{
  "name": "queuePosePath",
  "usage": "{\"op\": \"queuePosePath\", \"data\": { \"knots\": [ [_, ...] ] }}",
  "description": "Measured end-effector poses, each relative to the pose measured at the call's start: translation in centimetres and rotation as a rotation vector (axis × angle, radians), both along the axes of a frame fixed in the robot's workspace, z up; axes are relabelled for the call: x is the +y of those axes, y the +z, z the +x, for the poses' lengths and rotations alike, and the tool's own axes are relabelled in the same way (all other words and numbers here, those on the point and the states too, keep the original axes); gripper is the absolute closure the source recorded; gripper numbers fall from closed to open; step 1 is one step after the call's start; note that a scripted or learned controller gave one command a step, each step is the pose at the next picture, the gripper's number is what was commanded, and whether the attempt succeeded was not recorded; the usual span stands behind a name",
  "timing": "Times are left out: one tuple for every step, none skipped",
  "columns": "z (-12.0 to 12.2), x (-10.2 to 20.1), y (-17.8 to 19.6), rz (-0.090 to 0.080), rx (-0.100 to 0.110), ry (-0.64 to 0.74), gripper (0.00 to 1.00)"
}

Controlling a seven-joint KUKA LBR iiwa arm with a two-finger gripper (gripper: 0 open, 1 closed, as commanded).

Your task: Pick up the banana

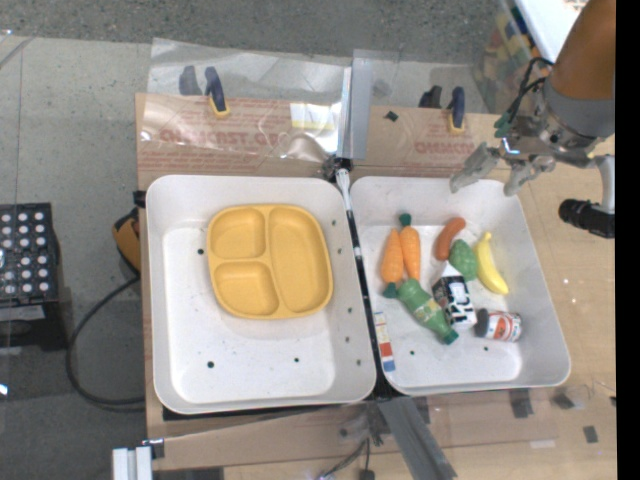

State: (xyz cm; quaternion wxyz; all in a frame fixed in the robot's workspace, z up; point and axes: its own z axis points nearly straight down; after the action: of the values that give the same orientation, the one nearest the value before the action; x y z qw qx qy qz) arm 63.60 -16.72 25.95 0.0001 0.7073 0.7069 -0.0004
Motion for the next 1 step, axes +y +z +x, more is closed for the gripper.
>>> {"op": "queuePosePath", "data": {
  "knots": [
    [-1.17,-5.51,-5.78,-0.006,0.002,-0.065,0.0]
  ]
}}
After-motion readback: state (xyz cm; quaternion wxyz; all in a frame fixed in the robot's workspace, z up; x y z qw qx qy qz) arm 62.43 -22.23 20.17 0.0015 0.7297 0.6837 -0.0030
